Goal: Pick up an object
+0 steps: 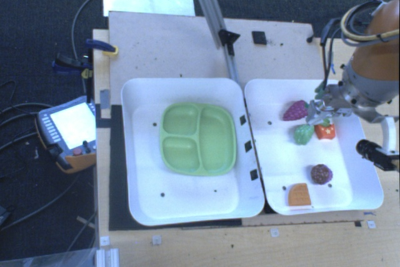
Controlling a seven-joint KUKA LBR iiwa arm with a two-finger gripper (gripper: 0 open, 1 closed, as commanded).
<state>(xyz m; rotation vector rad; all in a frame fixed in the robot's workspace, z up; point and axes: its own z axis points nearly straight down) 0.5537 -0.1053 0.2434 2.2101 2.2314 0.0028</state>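
Observation:
The right bin (350,197) holds several small objects. A magenta fruit-like piece (294,111) lies near its back. Just in front of it are a green piece (303,134) and a red-orange piece (325,130). Nearer the front sit a dark maroon ball (321,174) and an orange block (299,194). My gripper (320,112) hangs low over the back of this bin, right beside the magenta piece and just above the green and red-orange ones. Nothing is visibly held.
The left bin (144,197) holds a green divided plate (199,138). A slanted metal pole (209,0) crosses the back of the bench. A handheld pendant (69,131) and cables lie on the floor to the left.

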